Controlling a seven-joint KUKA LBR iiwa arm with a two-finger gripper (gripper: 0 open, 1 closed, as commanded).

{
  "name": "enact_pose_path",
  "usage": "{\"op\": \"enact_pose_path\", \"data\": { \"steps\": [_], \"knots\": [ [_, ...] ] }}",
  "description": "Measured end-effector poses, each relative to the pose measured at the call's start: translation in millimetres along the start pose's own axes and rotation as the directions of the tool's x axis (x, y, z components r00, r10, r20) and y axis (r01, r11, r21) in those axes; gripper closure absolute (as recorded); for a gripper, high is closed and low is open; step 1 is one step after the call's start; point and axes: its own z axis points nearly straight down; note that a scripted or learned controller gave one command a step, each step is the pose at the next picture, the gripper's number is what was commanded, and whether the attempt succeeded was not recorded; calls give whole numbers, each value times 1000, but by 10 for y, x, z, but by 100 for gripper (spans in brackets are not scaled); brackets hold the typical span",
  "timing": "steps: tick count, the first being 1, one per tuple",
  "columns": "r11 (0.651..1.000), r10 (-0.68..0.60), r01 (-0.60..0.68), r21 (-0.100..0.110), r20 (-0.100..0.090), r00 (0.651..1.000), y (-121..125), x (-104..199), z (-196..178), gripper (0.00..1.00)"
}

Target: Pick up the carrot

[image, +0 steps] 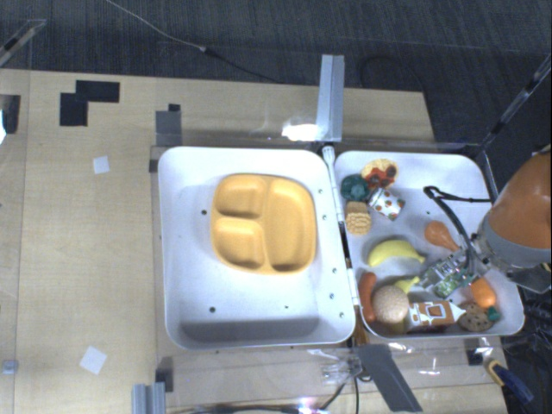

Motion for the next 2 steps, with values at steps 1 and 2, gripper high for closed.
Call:
{"op": "enact_pose_path", "data": {
  "steps": [1, 2],
  "knots": [
    [998, 69, -69, 2, -9, 998, 288, 145, -940, 100],
    [971, -238, 238, 2, -12, 971, 30, -121, -68, 100]
  ]
}}
